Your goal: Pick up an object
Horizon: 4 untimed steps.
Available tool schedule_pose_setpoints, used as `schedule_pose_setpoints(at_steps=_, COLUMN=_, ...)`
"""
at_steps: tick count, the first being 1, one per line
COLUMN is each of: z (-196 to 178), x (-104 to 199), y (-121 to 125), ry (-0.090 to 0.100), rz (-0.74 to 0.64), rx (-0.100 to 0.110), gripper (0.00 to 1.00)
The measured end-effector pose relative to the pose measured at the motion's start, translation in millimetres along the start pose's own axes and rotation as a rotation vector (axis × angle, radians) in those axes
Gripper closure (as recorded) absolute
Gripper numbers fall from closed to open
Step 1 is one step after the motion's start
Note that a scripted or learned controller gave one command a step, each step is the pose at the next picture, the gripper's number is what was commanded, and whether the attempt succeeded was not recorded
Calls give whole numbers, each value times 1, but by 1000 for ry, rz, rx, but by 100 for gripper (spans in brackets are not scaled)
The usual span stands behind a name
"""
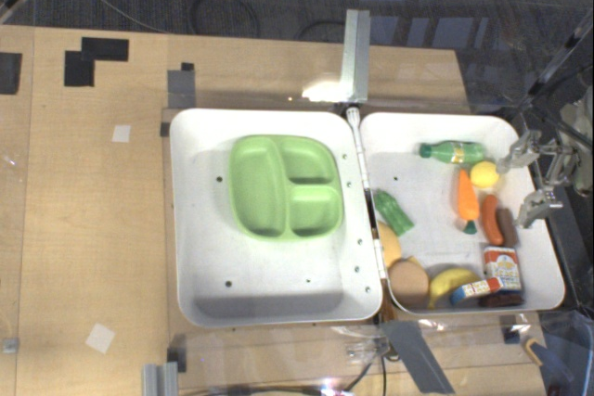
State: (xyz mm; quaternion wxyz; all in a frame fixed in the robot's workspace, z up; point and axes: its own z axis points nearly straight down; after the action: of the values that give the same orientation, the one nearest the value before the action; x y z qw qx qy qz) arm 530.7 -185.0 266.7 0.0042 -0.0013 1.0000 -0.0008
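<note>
Basically a pale wooden bench (83,236) with black tape patches over dark ribbed carpet, bearing two shallow white plastic bins: the left bin (200,227) holds a glossy green divided tray (283,185), the right bin (408,139) a clutter of toy food. Along its far and right side lie a green bottle (452,150), a round lemon (484,175), a carrot (465,197), a sausage (491,220), a small carton (501,266), a banana (448,280) and a potato (407,277). Gripper (534,181) sits at that bin's right rim beside the lemon, metal fingers spread apart, nothing between them.
</note>
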Motion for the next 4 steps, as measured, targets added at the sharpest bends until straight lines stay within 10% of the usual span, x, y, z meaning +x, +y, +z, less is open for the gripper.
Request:
schedule_pose_setpoints(at_steps=1, z=160, x=8, y=-20, ry=-13, rz=159, rx=4, gripper=0)
schedule_pose_setpoints(at_steps=3, z=178, x=-65, y=46, ry=-6, rz=272, rx=-1, gripper=0)
schedule_pose_setpoints(at_steps=4, z=177, x=-50, y=51, ry=-7, rz=409, rx=0, gripper=0)
